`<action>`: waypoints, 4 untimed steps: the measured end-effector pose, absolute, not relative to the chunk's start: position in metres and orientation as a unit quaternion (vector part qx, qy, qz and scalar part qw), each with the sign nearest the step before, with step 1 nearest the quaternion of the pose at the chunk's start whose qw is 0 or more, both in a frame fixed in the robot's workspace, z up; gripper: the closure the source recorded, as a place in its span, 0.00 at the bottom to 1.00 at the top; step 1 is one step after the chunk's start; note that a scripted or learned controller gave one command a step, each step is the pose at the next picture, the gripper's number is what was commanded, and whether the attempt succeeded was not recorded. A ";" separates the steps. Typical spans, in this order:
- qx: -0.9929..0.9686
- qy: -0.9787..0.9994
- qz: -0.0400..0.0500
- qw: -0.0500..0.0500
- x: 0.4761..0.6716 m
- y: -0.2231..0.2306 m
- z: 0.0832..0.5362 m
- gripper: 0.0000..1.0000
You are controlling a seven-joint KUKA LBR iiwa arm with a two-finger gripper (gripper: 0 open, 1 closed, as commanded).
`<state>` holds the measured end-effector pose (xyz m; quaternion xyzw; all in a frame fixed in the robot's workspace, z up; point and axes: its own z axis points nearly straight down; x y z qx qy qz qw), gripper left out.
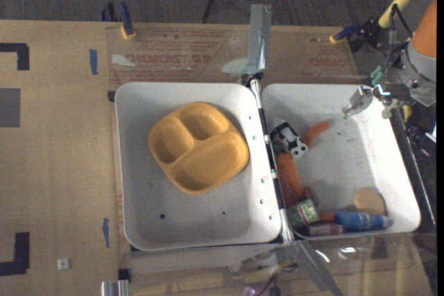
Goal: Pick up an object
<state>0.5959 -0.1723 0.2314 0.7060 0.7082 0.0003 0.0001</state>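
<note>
right bin [388,180]: bottle [360,221] and can [304,211] along near wall, disc [369,202] behind bottle, carrot [288,175] by left wall, toy [288,138] beyond. left bin [135,170]: yellow plate [198,146]. gripper [365,100] over right bin's far right corner, fingers apart, holding nothing.
</note>
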 end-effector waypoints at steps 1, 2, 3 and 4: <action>0.689 0.725 0.000 0.000 0.637 -0.136 0.101 0.00; 0.707 0.707 0.001 0.002 0.644 -0.189 0.158 0.00; 0.680 0.734 0.001 0.002 0.643 -0.162 0.087 0.00; 0.692 0.722 0.001 0.002 0.620 -0.181 0.232 0.00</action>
